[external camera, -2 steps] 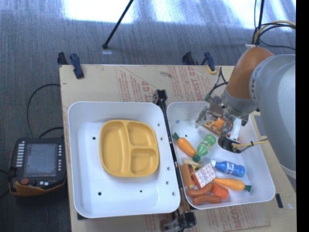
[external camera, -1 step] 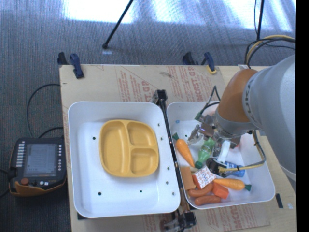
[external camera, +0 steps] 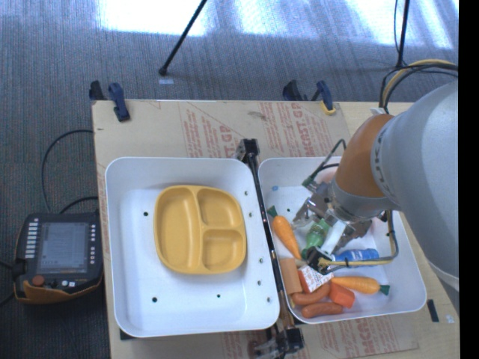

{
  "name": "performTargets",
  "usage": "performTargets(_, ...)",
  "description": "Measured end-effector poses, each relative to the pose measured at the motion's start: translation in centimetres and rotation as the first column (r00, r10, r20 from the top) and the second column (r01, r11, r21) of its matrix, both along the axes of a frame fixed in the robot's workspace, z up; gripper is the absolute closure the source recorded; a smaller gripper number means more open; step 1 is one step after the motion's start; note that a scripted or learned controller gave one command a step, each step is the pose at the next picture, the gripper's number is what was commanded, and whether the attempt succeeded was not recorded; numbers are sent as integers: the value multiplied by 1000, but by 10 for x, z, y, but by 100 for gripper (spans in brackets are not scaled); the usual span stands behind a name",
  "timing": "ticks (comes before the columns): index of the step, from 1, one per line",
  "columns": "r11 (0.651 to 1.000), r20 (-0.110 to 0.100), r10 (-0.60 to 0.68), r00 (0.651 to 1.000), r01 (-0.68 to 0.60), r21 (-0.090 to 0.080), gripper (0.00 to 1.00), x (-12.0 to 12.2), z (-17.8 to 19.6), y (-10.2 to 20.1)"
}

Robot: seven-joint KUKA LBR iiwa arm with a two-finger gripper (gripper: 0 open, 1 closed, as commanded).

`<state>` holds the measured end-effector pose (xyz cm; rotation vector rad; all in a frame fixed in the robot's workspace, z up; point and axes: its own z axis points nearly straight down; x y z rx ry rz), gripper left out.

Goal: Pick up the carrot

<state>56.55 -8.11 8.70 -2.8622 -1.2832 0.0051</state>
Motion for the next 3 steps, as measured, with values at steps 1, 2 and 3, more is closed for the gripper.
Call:
performTargets(1, 963, -2, -271, 963, 271, 0, 0, -54, 0, -2)
performTargets(2, 962, -6, -272, 962, 272, 2, 100, -54, 9, -1)
performTargets(3, 849, -1, -528, 849, 528, -3, 100, -81, 100, 98)
